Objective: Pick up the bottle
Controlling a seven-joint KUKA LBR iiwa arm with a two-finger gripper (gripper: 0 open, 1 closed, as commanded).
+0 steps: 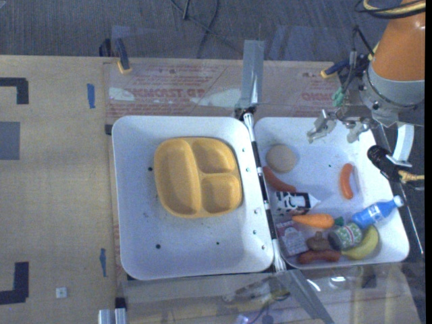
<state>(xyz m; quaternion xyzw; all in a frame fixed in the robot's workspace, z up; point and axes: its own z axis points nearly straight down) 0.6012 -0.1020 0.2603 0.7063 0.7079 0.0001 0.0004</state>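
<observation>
Two shallow white bins are being borne side by side by a pale wooden bench (54, 181), with dark grey flooring lying beyond its far edge. The left bin (135, 248) is being occupied by a yellow divided tray (198, 176), set near its centre. The right bin (317, 160) is being crowded along its near side: the bottle (375, 212), blue with a white cap, is lying tilted at the right edge, just beside a banana (364, 246) and a small green-labelled jar (345, 235). A carrot (312, 220), a black-and-white carton (295, 200), a red sausage (279, 179) and a beige ball (281, 158) are being shown farther left, and an orange sausage (347, 180) is lying apart near the middle. The gripper (337, 128) is being held above the far right corner of this bin, its two fingers spread apart with nothing between them, well apart from the bottle.
</observation>
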